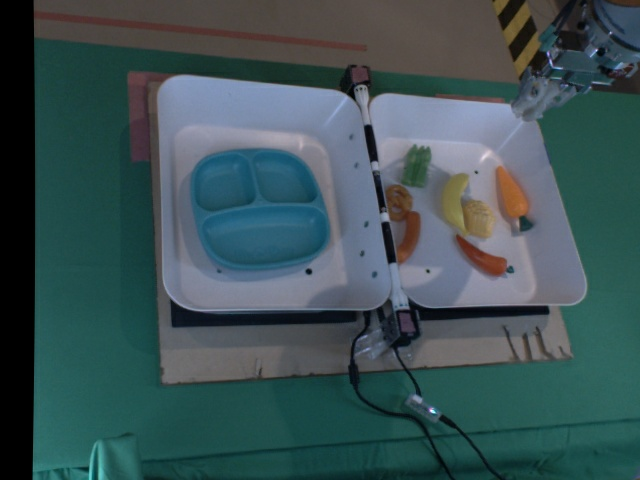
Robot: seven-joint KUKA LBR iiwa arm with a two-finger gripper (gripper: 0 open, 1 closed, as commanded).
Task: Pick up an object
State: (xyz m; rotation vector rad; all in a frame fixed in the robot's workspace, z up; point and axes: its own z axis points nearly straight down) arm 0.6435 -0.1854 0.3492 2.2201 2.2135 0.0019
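Observation:
My gripper [531, 101] hangs above the far right corner of the right bin [560, 268], with nothing between its fingers. Below it in that bin lie several toy foods: a green piece [417, 165], a yellow banana [455, 199], a corn piece [478, 217], an orange carrot [513, 196], a red chili [482, 257], an orange sausage [408, 236] and a small pretzel-like ring [398, 201]. The carrot is the nearest of them to the gripper.
The left bin [200, 108] holds a blue divided plate [260, 208]. A black-and-white bar [378, 193] separates the two bins. Cables [400, 393] trail over the green mat in front. A yellow-black hazard stripe [510, 8] runs at the back right.

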